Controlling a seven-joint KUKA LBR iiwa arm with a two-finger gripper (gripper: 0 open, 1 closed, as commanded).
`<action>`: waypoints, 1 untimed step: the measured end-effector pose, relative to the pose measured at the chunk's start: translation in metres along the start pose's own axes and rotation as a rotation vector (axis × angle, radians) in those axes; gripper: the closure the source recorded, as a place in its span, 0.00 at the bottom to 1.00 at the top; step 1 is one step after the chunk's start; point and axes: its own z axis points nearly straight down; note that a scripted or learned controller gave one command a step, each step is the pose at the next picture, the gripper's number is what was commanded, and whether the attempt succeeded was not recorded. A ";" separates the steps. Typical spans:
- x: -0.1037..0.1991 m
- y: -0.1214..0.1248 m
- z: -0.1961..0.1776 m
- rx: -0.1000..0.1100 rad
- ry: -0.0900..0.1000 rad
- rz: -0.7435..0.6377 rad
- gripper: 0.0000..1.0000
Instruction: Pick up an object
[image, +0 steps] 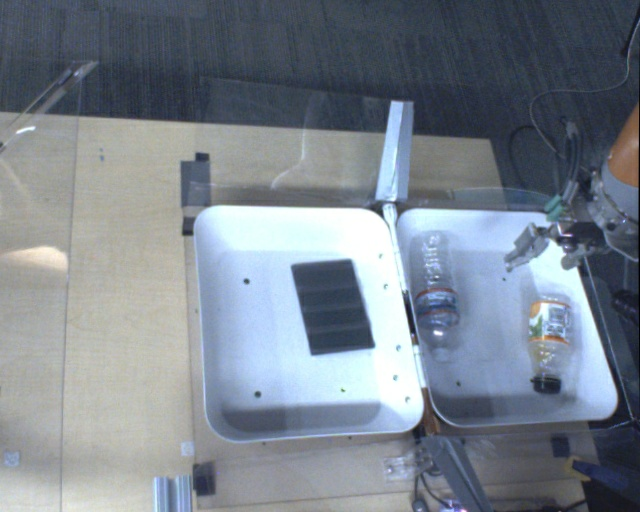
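— What's in the bins from where you stand?

— Two bottles in the right bin (480, 225), both lying flat. The clear bottle (436, 292) is along the bin's left wall, at about nine o'clock from the bin's middle; it is see-through with a pale label and a dark bluish band low on its body. The second, the labelled bottle (549, 340), lies toward four o'clock; it has an orange, white and green label and a black cap pointing to six o'clock.

— And the arm?

— The gripper (545, 245) hangs over the bin's upper right, at roughly twelve o'clock from the labelled bottle and apart from it. Its two fingers are spread, with nothing between them.

— The left bin (230, 240)?

— A dark ribbed rectangular pad (333, 306) lies flat near its centre, slightly tilted.
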 end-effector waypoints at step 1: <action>-0.060 0.011 0.087 0.001 0.000 -0.039 0.00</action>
